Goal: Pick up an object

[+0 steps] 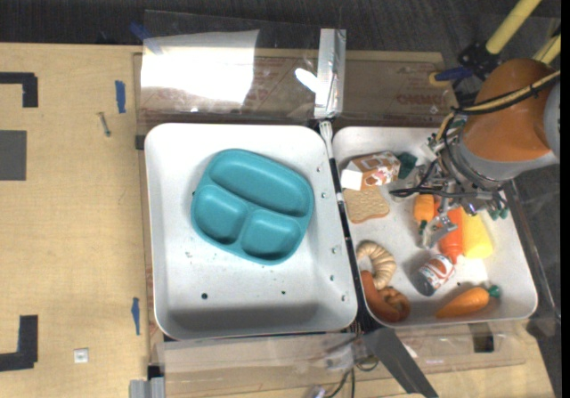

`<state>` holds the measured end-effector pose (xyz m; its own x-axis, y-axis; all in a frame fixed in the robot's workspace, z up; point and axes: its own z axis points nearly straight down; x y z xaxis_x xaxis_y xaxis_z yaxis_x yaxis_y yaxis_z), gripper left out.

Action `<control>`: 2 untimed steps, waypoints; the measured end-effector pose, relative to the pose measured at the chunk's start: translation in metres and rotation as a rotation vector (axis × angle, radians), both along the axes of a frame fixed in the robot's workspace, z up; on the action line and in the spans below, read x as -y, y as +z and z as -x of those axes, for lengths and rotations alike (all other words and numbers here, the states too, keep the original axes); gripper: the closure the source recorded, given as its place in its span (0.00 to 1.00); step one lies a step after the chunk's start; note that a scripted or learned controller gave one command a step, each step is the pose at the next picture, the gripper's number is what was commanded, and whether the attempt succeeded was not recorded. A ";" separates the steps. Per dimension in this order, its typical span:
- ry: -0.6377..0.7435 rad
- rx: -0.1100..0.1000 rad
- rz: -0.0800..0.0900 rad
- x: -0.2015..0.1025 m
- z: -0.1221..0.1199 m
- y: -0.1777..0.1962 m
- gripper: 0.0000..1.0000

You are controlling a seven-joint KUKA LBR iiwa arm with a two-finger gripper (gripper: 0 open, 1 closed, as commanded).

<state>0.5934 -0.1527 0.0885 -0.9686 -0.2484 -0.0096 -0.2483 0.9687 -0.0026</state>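
Note:
The right white bin (524,296) holds several toy foods. Among them are a slice of toast (366,205), a white and orange packet (374,171), a croissant (378,263), a small can (435,273), a carrot (463,301), a yellow piece (479,238) and a red-orange piece (452,242). My gripper (443,216) is low over the right half of this bin. It sits among a small orange item (426,207) and the red-orange and yellow pieces. Cables and the wrist hide what lies directly under it.
The left white bin (174,289) carries a teal divided plate (252,205). A brown-red toy (388,302) lies at the right bin's front left corner. The orange band of the arm (508,120) hangs over the right bin's back right corner. A clear plastic sheet (232,76) lies behind the bins.

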 end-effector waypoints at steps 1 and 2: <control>0.001 0.014 0.001 -0.001 -0.004 0.014 1.00; -0.177 0.009 -0.001 -0.028 -0.030 0.186 1.00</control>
